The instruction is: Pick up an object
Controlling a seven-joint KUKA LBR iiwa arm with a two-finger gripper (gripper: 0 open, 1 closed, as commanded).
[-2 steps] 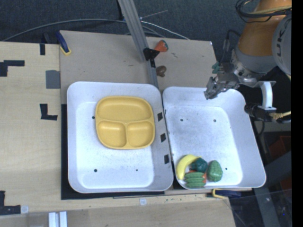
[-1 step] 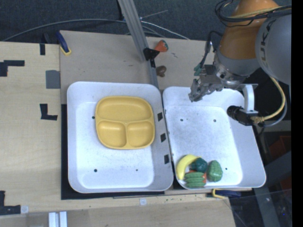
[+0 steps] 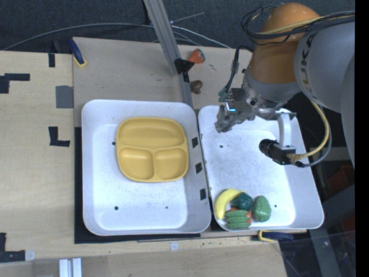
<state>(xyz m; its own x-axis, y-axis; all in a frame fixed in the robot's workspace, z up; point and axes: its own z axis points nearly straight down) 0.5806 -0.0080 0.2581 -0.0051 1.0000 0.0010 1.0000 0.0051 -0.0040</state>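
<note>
Seen from above at a slant, two shallow white bins are sitting side by side on a wooden bench: the left bin [image 3: 98,172] and the right bin [image 3: 300,195].

The things to pick are lying together in the near left corner of the right bin, well apart from the gripper [image 3: 226,122], which is hanging over that bin's far left corner. The cluster is touching: one yellow banana [image 3: 226,199], one dark green round vegetable [image 3: 243,201], one lighter green vegetable [image 3: 262,208], and one green-and-red piece [image 3: 237,217] lying at the front. Nothing is sitting between the gripper's fingers, and whether they are spread or closed cannot be told from here.

In the left bin, one yellow divided tray [image 3: 153,149] with three compartments is lying flat, toward the far side.

The grey arm [image 3: 328,56] is reaching in from the right, its orange band [image 3: 277,45] sitting above the wrist, with the gripper pointing down toward the bin floor. Cables are looping around the wrist.
</note>
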